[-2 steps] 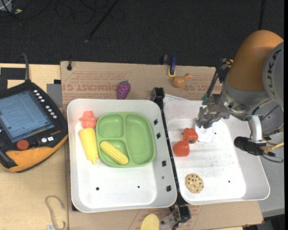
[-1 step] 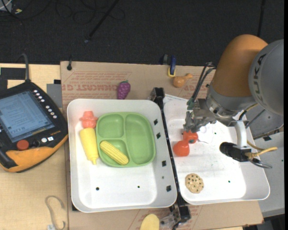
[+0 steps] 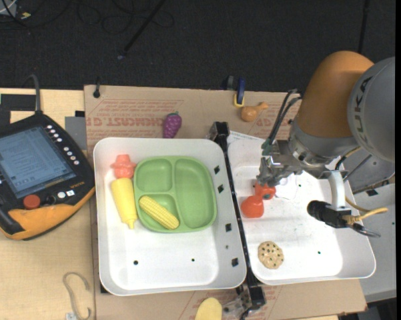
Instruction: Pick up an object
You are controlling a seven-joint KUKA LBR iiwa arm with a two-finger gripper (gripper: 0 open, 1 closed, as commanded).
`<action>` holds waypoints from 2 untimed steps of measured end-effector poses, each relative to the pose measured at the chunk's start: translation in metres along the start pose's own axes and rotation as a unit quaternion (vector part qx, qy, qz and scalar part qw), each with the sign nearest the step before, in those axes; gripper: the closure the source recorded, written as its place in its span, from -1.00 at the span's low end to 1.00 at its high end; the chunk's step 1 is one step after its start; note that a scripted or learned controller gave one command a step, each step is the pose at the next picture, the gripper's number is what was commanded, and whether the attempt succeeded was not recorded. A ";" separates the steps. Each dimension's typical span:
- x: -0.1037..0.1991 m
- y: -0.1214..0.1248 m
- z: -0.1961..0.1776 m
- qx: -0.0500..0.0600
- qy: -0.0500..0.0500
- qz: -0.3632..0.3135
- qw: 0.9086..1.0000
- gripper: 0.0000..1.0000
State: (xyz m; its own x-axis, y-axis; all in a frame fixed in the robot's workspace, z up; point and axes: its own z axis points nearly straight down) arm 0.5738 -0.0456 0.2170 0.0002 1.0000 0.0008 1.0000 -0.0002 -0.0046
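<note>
The right bin (image 3: 360,262) has open floor around the cookie (image 3: 271,254) and along its near side. The arm (image 3: 340,105) crowds its far half, seemingly just above the red toy (image 3: 253,205). A green plate (image 3: 187,195) blocks much of the left bin (image 3: 160,265).

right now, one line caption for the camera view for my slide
KUKA arm's gripper down over a red object in the right bin, cookie nearby; green tray with corn in the left bin.

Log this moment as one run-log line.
arm: over right bin | gripper: down at red toy | grasp: unconfirmed | cookie: right bin | corn: on green tray
</note>
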 end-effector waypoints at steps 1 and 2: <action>0.002 -0.003 -0.020 -0.002 0.000 0.000 1.000 1.00; -0.003 -0.001 0.000 0.000 0.000 0.000 1.000 1.00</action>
